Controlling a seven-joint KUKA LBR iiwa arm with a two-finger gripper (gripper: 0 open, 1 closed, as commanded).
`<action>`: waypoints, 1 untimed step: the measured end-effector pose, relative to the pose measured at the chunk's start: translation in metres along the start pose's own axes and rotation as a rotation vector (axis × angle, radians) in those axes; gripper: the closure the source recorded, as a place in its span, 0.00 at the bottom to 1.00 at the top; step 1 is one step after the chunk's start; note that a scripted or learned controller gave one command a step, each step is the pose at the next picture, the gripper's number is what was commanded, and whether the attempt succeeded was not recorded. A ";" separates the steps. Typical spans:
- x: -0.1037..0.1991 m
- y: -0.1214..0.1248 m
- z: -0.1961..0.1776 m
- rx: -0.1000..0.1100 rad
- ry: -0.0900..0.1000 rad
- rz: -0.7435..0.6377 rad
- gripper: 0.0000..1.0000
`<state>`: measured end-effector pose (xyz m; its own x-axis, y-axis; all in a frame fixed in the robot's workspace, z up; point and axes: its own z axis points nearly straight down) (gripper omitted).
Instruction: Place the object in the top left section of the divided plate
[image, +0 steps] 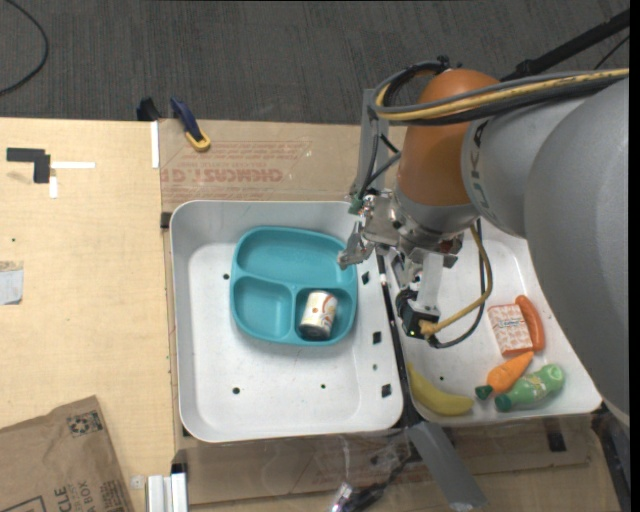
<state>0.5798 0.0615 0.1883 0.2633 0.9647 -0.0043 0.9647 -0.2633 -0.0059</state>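
The gripper (352, 252) sits at the divided plate's (262, 262) right rim; finger state cannot be determined. A small can (318, 314), apparently, occupies the plate's lower right section.

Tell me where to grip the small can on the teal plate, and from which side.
The can lies on its side in the lower right section of the divided plate. Probably best from straight above, fingers closing across its round body mid-length, since the plate rim crowds its right side.
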 end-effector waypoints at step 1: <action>-0.040 0.082 -0.073 -0.004 0.001 -0.121 0.00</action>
